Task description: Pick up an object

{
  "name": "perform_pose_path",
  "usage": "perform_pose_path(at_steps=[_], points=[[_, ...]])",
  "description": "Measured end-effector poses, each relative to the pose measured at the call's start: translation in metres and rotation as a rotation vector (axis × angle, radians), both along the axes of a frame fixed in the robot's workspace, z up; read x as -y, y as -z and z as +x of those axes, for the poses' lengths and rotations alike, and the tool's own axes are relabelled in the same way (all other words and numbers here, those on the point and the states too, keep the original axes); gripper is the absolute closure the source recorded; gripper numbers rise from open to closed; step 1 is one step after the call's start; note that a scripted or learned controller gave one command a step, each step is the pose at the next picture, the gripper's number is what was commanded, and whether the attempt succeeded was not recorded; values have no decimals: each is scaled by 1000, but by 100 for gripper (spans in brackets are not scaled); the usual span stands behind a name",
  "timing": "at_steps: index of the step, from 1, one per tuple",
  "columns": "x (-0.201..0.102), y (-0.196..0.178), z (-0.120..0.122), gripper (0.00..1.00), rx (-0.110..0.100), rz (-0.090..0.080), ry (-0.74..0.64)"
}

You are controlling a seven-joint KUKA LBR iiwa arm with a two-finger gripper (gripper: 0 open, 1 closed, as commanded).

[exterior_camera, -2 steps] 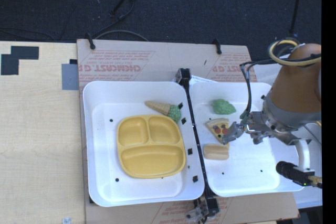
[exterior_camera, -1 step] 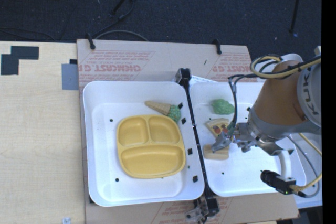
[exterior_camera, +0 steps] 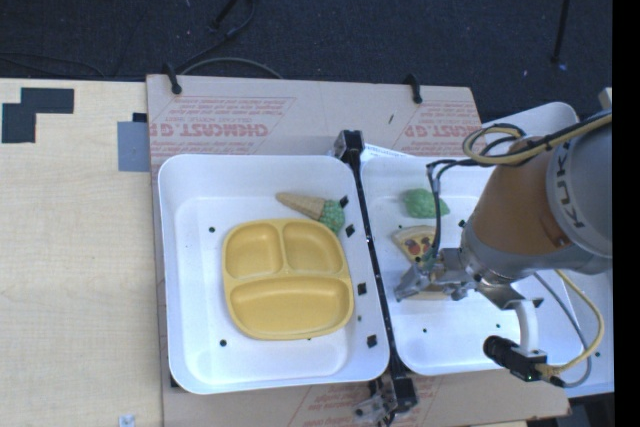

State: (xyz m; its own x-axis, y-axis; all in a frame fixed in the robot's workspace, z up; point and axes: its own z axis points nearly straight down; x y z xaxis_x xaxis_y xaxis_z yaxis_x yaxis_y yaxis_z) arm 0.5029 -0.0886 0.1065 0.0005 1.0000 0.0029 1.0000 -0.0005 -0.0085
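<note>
In the right bin lie a green lumpy toy at the back and a pizza slice toy just in front of it. My gripper hangs low over the right bin, directly in front of the pizza slice and close to the divider. The grey arm with its orange band covers the bin's right half. In the left bin rests a yellow divided plate, with an ice cream cone toy behind it.
A black divider rail runs between the two bins. Cables loop over the arm at the right. Cardboard backs the bins, and a wooden bench top stretches to the left.
</note>
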Motion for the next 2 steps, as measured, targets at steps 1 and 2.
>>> perform_pose_path(at_steps=[1, 2], points=[[1, -12, 0, 100, 1, 0, 6], [-6, -63, -6, 100, 8, -2, -2]])
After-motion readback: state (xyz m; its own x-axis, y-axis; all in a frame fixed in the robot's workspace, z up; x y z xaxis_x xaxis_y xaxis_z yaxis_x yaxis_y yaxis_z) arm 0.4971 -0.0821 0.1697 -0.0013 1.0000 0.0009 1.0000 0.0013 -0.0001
